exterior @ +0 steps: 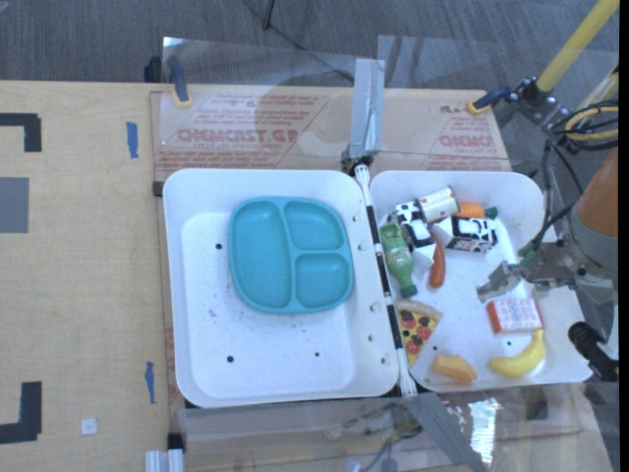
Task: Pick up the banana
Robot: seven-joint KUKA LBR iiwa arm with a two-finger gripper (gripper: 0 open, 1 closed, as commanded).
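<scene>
The yellow banana (pixel 519 355) lies in the right bin (pixel 565 367) near its front right corner, curved and resting flat. My gripper (pixel 503 281) hangs over the right side of that bin. It is above and just behind a red and white packet (pixel 514 314), which lies between it and the banana. The gripper is apart from the banana and nothing shows in its hold. The arm's grey wrist enters from the right edge.
The right bin also holds a green bottle (pixel 398 260), a pizza slice (pixel 418 326), an orange piece (pixel 454 368), a red pepper (pixel 437 264) and black and white toys (pixel 472 232). A teal divided plate (pixel 291 254) sits in the left bin (pixel 197 342).
</scene>
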